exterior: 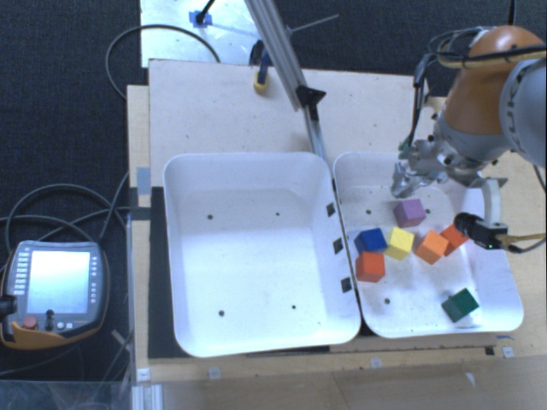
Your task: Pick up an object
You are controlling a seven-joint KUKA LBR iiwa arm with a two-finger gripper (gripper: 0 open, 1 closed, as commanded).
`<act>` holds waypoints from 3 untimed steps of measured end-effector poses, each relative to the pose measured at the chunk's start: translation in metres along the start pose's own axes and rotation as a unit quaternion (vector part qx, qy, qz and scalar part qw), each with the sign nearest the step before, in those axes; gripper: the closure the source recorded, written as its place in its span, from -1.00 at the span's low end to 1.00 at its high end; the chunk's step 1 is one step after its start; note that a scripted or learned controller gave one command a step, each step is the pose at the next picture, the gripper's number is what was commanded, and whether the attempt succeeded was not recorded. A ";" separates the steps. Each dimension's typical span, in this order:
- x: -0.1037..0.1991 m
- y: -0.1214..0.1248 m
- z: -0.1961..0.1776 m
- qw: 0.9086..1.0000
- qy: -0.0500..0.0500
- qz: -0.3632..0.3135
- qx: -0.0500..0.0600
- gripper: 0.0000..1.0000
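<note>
The jaws hang low over the right bin point(504, 310); whether they are apart or together I cannot tell. Nothing shows between them. The purple cube point(410, 212) lies just below them, other cubes beyond it, on the table point(222, 109).

A robotics lab: a teach pendant point(53, 293), cables on dark carpet and a plywood bench point(222, 109).
</note>
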State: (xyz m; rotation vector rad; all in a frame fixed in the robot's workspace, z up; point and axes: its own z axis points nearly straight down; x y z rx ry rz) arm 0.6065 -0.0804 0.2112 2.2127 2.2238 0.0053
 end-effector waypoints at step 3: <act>0.162 -0.022 -0.024 1.000 0.002 -0.004 0.002 1.00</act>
